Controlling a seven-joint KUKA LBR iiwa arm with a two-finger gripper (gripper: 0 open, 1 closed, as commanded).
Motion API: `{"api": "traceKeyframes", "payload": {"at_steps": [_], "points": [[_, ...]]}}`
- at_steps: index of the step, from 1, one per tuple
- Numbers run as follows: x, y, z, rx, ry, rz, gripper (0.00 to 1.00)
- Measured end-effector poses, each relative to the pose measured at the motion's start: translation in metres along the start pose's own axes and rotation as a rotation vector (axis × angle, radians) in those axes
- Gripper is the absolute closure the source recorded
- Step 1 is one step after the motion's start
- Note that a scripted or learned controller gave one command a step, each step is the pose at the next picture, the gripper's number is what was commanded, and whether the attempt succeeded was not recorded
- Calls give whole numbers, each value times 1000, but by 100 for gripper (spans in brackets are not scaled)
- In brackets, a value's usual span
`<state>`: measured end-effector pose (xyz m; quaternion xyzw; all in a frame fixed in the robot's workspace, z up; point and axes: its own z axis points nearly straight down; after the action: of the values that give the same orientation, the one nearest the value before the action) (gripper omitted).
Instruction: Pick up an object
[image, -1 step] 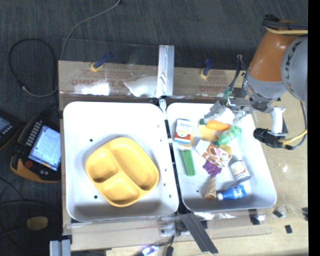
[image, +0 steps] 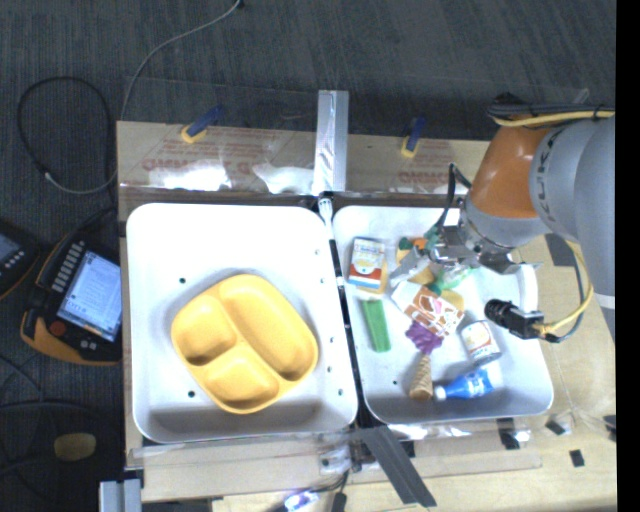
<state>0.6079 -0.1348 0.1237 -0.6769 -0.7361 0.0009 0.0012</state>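
My gripper (image: 441, 262) hangs low over the back middle of the right bin (image: 535, 395), above a small cluster of green and yellow pieces (image: 424, 247). Just in front of it lies a white, orange and purple snack packet (image: 433, 312). To its left, an orange and white carton (image: 367, 262) sits by the bin's left wall, with a green bar (image: 377, 324) in front of it. A small can (image: 482, 341), a blue bottle (image: 468, 384) and an ice-cream cone (image: 421, 377) lie toward the front. I see nothing between the fingers.
The left bin (image: 150, 250) holds a yellow divided tray (image: 243, 341). A metal divider (image: 340, 300) runs between the bins. The grey arm with its orange band (image: 510, 185) comes in over the right bin's back right corner.
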Motion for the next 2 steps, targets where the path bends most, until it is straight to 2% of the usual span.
{"api": "traceKeyframes", "payload": {"at_steps": [1, 2], "points": [[-10, 16, 17, -2, 3, -7, 0], [-8, 17, 9, -1, 5, -10, 100]]}}
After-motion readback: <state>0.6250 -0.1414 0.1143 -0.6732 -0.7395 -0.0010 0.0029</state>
